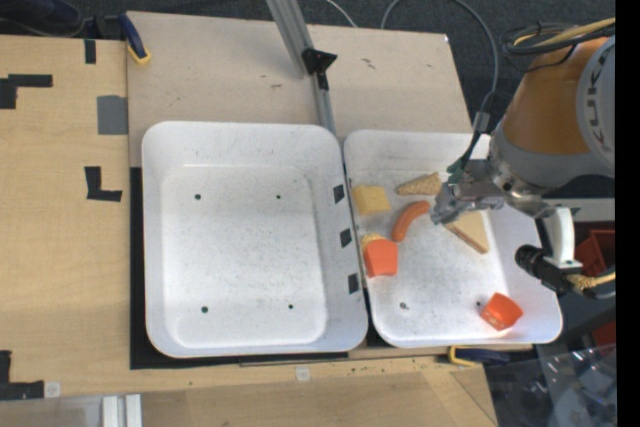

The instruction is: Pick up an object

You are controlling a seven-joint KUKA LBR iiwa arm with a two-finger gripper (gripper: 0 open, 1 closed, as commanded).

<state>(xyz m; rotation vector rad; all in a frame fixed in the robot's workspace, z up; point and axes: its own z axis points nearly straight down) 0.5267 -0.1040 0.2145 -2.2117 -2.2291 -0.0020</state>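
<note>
Your gripper (pixel 452 205) sits low over the right bin (pixel 530 320), just beside the right end of the orange sausage-shaped piece (pixel 408 220) and near the tan wedge (pixel 470 233). You cannot tell from this angle whether it is wide or narrow, and nothing shows between its tips, so treat it as holding nothing. The likely targets are crowded: a cone-shaped piece (pixel 418 183) lies just above the sausage, a yellow block (pixel 370 200) and a red-orange block (pixel 380 258) sit near the bin's left wall, and another orange block (pixel 501 311) lies well apart toward the lower right. The main risk is that you close on the gap between sausage and wedge and push both aside. The sausage looks rounded and may roll out of a pinch. The left bin (pixel 160 215) is not at issue.
</note>
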